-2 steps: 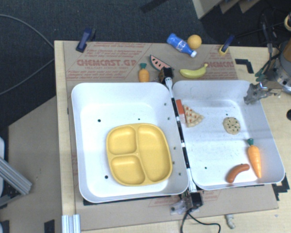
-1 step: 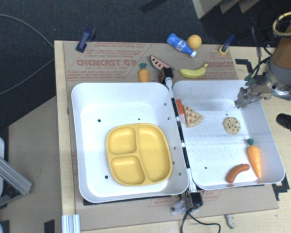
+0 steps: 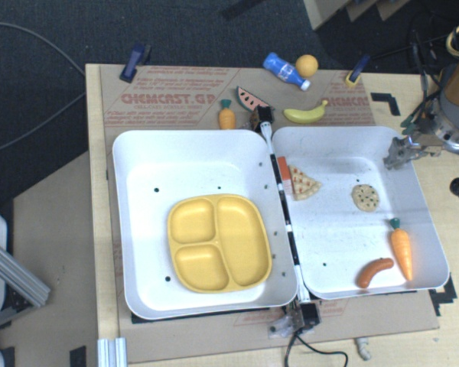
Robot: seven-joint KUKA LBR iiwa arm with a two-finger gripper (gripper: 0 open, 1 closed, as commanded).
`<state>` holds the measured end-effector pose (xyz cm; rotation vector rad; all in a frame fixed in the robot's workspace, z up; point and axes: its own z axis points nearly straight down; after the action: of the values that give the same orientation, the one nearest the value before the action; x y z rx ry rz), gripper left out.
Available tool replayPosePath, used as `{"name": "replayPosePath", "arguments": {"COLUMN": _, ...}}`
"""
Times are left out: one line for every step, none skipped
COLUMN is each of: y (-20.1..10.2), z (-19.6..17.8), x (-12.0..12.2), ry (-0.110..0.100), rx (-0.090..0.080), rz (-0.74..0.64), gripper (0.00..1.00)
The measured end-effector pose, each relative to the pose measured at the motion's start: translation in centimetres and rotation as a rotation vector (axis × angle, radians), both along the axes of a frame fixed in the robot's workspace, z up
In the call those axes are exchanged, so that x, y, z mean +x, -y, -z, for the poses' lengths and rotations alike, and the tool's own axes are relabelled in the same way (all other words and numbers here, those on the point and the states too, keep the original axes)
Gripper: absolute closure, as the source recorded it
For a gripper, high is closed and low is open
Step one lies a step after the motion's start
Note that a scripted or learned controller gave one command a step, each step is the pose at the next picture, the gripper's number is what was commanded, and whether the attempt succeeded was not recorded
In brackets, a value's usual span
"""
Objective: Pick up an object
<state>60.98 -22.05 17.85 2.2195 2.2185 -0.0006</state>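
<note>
The right bin [image 3: 344,147] holds a pizza slice [image 3: 304,184] near its left wall, a round cookie [image 3: 365,197] in the middle, and a carrot [image 3: 401,251] and a sausage [image 3: 375,272] at the front right corner. My gripper [image 3: 400,151] hangs over the bin's back right corner, well behind the carrot and to the right of the cookie, touching none of them. Nothing shows in its grasp. The arm's wrist [image 3: 450,117] enters from the right edge.
A yellow divided plate [image 3: 218,241] lies in the left bin [image 3: 138,174]. Behind the bins lie a banana [image 3: 306,113], a blue bottle [image 3: 285,69], an orange [image 3: 307,64], a watermelon slice [image 3: 249,98] and a small orange toy [image 3: 227,117]. Blue clamps [image 3: 134,62] hold the board.
</note>
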Motion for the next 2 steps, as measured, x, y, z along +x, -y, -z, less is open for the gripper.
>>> {"name": "replayPosePath", "arguments": {"y": -0.1, "z": -2.6, "x": 0.1, "ry": 0.002, "rx": 0.001, "rz": -0.002, "gripper": 1.00}}
{"name": "replayPosePath", "arguments": {"y": 0.3, "z": -3.8, "x": 3.4, "ry": 0.001, "rx": 0.001, "rz": -0.002, "gripper": 1.00}}
